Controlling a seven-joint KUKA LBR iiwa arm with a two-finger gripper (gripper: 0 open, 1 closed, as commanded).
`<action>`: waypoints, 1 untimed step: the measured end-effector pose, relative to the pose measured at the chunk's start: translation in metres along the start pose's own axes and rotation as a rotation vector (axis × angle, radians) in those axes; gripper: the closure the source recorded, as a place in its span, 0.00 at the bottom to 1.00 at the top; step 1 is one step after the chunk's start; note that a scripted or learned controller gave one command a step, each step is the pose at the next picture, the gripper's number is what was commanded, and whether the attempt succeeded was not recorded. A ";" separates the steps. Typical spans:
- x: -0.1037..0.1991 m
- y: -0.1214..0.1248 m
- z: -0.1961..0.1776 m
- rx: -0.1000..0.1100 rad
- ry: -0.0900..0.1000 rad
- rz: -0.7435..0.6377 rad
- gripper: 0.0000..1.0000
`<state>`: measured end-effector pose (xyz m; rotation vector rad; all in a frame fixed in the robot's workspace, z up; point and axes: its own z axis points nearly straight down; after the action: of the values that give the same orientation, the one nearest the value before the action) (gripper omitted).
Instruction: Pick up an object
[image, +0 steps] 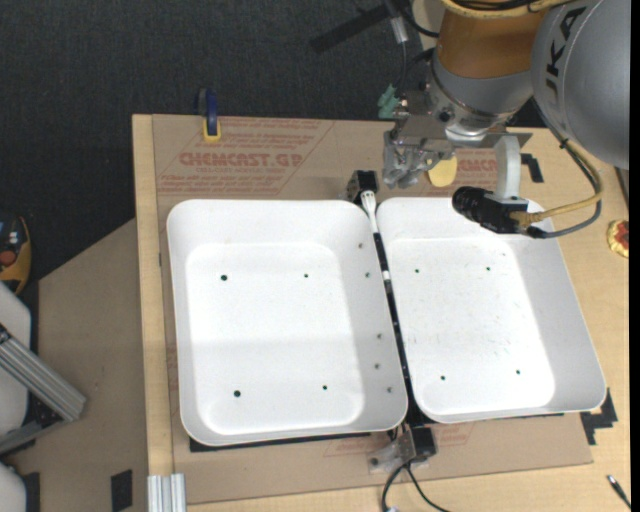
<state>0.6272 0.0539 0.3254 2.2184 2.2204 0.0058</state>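
Bright, even overhead light, mild glare on the left bin (200, 330), soft shadows, sharp focus.

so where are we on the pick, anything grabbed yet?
Nothing looks done: no object is visible between the end effector's fingers. In hand: the arm sits above the far edge of the bench, beyond the right bin. A pale yellowish thing lies just beside it, too small to identify. The grasp and lift are left.

Two shallow white bins, the left bin (270, 320) and the right bin (490, 320), sit side by side on a table (150, 200). The grey arm's end effector (405, 168) hangs beyond the right bin's far edge, beside a small yellow object (443, 171).
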 end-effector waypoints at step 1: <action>-0.094 0.018 -0.068 -0.006 -0.006 0.010 1.00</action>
<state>0.6448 -0.0404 0.3939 2.2227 2.2036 0.0057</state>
